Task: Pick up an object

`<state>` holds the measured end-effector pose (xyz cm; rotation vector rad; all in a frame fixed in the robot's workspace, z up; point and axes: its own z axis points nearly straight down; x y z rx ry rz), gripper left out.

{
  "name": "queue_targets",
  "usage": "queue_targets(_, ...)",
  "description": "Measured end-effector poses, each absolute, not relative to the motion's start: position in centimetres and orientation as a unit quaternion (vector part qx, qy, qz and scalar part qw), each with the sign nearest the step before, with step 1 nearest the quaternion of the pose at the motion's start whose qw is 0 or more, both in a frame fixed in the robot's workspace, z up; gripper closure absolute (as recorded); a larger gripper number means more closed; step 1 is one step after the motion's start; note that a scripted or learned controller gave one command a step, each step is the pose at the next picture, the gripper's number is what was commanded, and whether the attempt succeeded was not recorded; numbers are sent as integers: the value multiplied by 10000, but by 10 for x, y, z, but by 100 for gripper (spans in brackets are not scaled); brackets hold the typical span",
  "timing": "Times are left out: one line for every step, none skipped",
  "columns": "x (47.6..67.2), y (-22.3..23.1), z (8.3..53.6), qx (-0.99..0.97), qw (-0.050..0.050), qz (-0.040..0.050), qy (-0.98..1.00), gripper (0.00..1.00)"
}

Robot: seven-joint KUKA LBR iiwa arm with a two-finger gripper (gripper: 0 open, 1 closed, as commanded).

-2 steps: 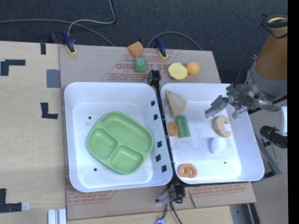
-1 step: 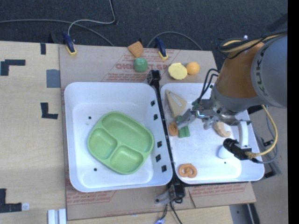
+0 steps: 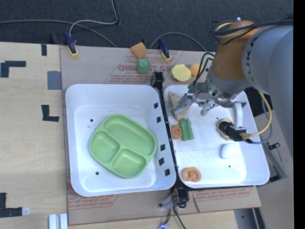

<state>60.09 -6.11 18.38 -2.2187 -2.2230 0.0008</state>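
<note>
Gripper (image 3: 193,106) lowered into the right bin (image 3: 252,168), fingers spread apart with nothing between them, near a pale wedge (image 3: 174,99) at the bin's upper left corner. Just below, green sticks (image 3: 186,129) beside an orange piece (image 3: 176,131).

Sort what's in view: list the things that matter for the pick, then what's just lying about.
For the pick: gripper; right bin holding green piece, orange piece, pretzel, white lump.

Lying about: green divided plate in left bin; orange block, green ball, yellow piece.
</note>
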Motion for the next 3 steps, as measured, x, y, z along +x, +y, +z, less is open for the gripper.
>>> queue_targets(632, -99, 86, -7068, -18, -7, -7074, 0)
queue_targets(593, -99, 86, -7068, -19, -7, -7074, 0)
queue_targets(633, -100, 86, -7066, -16, -10, -7076, 0)
